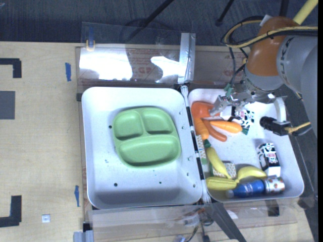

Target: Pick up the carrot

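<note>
I'm watching 2 white bins on the counter (40, 135). The left bin (96, 185) holds a green divided plate (146, 136); the right bin (295, 178) is crowded w/ the task stuff. The arm (298, 49) comes in from the right, orange band at top, and its jaws (229, 101) sit over the upper-left part of the right bin. I can't tell whether they're released or clenched; the tips are too small and cluttered to read.

The carrot (225, 126) lies just below the jaws, toward the near side, long axis running roughly left-right w/ a slight tilt. An orange piece (201, 116) sits just beside it on the left. I judge the next move as a short drop toward the carrot, jaws closing across its narrow width. Bananas (229, 174) and a blue bottle (252, 188) lie well below, out of the way.
</note>
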Robot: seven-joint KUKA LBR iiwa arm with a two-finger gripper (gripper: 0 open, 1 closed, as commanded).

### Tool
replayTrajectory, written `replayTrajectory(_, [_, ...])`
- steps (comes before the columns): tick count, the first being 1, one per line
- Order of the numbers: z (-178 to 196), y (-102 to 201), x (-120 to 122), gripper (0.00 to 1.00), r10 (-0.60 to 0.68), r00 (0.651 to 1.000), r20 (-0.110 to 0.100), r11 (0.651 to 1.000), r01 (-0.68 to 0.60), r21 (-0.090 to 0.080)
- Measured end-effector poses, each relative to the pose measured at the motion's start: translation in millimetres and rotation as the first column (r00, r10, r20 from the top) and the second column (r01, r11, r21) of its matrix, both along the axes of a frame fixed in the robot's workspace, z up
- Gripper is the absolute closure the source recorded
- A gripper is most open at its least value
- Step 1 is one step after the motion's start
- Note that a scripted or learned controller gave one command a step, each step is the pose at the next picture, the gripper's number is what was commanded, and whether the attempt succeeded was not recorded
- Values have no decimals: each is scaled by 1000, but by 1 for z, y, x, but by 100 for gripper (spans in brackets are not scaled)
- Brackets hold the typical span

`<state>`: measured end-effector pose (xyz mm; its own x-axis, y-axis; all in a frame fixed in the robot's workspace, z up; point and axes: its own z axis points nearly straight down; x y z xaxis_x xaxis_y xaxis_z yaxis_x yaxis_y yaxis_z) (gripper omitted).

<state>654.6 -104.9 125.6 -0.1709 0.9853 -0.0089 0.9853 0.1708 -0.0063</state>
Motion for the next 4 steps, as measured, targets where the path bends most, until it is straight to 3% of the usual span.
replayTrajectory(1, [-16, -40, -49, 0, -158, 987, 39, 987, 158, 4])
replayTrajectory(2, [17, -1, -126, 0, -71, 997, 3, 997, 71, 11])
replayTrajectory(3, [-39, -16, -101, 0, -3, 1000, 8, 1000, 3, 11])
replayTrajectory(4, [-28, -16, -100, 100, -4, 1000, 12, 1000, 4, 11])
